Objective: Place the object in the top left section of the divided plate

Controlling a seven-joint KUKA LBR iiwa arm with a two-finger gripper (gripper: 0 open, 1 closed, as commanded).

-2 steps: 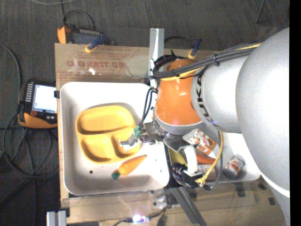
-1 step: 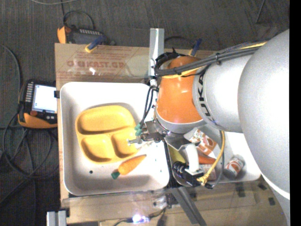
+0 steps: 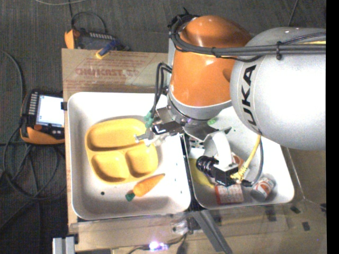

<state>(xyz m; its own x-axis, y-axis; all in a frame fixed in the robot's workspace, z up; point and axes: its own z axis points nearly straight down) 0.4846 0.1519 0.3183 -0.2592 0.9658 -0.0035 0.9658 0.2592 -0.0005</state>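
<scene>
From above, the yellow plate sits in the left bin. It has three parts. The toy carrot lies on the bin floor just below the plate, close to its lower edge but not in any part. The gripper hangs over the right rim of the plate. I cannot tell how it is set, and I see nothing pinched in it.

To do this step well, the gripper should go down over the fat orange middle of the carrot, squeeze it across the thin way, lift it clear of the rim, and let go low over the top left part so it does not roll out.

The big arm covers much of the right bin. There I can make out a can and a red and white box, but the other things are too mixed up to name.
</scene>
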